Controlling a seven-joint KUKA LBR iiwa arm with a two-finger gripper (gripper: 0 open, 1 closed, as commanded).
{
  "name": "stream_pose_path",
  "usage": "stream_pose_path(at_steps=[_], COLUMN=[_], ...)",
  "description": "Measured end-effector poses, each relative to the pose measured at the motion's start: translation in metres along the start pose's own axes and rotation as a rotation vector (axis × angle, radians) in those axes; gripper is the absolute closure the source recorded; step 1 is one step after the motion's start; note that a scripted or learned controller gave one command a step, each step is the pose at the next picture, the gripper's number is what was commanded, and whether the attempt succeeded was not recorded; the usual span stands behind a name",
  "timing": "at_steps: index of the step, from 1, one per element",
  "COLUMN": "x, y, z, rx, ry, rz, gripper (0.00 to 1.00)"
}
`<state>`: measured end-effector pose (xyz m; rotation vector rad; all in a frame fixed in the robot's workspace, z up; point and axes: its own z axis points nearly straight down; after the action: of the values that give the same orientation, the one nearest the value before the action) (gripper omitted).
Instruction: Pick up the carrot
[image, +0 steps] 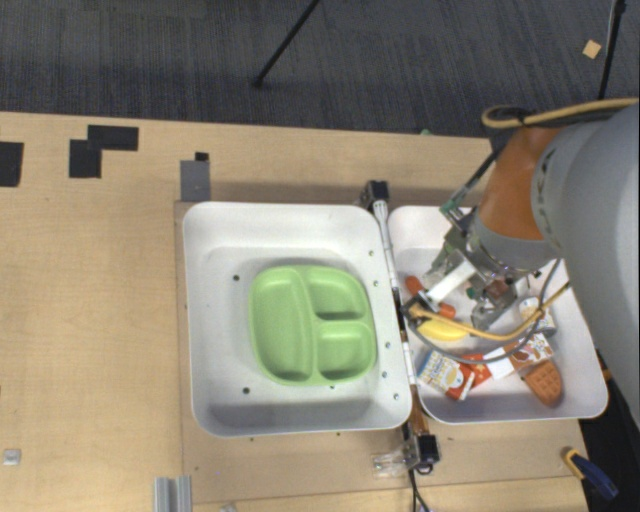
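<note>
Bearing white bins (200, 300), wooden bench (90, 320), dark carpet (150, 50)

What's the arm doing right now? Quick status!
Tool low in right bin, among the toys. Orange carrot-like piece beside banana, not visibly gripped. Clutter crowds it.

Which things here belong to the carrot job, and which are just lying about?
For the job: carrot, gripper, right bin.
Lying about: green plate, left bin, banana, small carton, brown waffle.

Grey arm (590, 170) — orange band, yellow cable
</note>
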<state>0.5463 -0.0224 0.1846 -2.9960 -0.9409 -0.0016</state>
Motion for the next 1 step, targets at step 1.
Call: stream_pose_path(at_steps=[1], x=[0.0041], y=[0.0159], z=[0.0005], rx=[0.0], ry=[-0.001], rz=[0.203], gripper=[0.0])
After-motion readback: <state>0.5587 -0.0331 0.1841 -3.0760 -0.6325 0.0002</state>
